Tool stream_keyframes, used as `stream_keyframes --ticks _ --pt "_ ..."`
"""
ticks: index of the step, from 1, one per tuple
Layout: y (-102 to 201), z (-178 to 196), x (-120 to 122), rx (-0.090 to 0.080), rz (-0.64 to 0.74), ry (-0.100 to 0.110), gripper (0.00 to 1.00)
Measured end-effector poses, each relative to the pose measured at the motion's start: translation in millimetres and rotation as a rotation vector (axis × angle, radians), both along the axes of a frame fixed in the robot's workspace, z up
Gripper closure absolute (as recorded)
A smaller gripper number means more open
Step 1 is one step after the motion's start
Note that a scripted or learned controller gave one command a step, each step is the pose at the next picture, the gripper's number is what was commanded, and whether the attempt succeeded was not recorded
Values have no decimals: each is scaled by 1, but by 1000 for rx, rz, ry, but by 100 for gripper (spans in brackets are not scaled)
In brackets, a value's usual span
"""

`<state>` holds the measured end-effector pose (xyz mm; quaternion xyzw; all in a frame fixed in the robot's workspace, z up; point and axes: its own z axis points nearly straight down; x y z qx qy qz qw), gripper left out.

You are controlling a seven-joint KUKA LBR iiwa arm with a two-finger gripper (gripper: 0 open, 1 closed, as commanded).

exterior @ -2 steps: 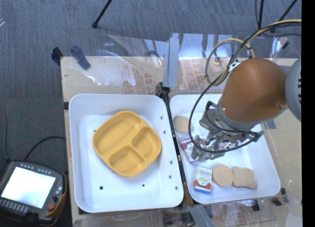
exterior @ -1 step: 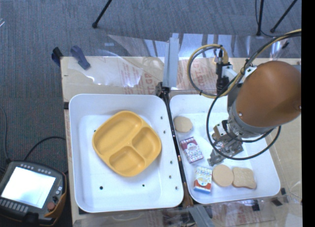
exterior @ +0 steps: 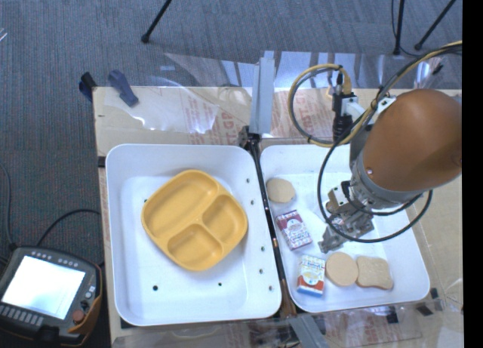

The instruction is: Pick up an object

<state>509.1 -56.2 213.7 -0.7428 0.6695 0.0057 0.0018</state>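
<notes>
Right bin has several small items: red carton near its left wall, white/orange carton below that, round cracker just beside it on the right, w/ toast touching the cracker's right side. Pale round bun sits further up, by the left wall. Gripper hangs over the bin's middle, just above the cracker & right of the red carton; nothing seen in its grip, and how far it's open can't be told at this angle. Arm comes in from the right. Left bin holds a yellow 3-section plate. Pendant on the floor, bottom left.
</notes>
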Motion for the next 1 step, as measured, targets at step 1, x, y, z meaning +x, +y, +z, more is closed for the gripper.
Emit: stream_keyframes --ticks 1 --pt "2 8 0 5 -7 4 100"
